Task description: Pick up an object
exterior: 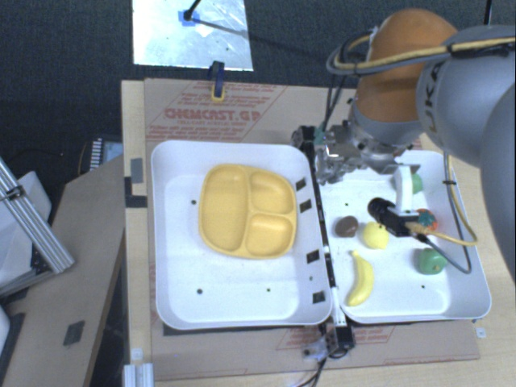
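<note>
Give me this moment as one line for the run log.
arm: over right bin far edge | gripper: nothing seen held | right bin: banana, lemon | left bin: yellow tray

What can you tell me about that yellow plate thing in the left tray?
The yellow plate is a rounded-square dish that looks like smooth plastic, split by raised ridges into three compartments: one large on the left and two smaller on the right. It lies flat, right side up, a little turned, on the floor of the left white bin, toward its upper middle. Nothing sits in it, and the bin floor is all that touches it.
</note>
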`<action>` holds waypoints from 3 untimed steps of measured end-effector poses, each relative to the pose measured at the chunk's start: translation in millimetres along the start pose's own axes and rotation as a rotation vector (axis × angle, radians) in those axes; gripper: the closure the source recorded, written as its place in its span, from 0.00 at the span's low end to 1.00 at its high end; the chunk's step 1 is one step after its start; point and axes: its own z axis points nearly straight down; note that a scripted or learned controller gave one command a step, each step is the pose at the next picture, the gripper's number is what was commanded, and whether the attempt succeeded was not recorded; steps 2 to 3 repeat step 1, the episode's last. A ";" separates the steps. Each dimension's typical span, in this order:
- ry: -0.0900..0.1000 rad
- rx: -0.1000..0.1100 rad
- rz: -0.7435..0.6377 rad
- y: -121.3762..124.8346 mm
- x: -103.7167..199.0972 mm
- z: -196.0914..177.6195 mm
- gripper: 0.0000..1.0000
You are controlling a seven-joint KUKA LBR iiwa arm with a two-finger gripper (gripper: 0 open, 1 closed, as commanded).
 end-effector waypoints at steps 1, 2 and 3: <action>-0.001 0.003 0.001 -4.9 45.1 18.4 1.00; -0.001 0.003 0.001 -4.9 45.1 18.4 1.00; -0.001 0.003 0.001 -4.9 45.1 18.4 1.00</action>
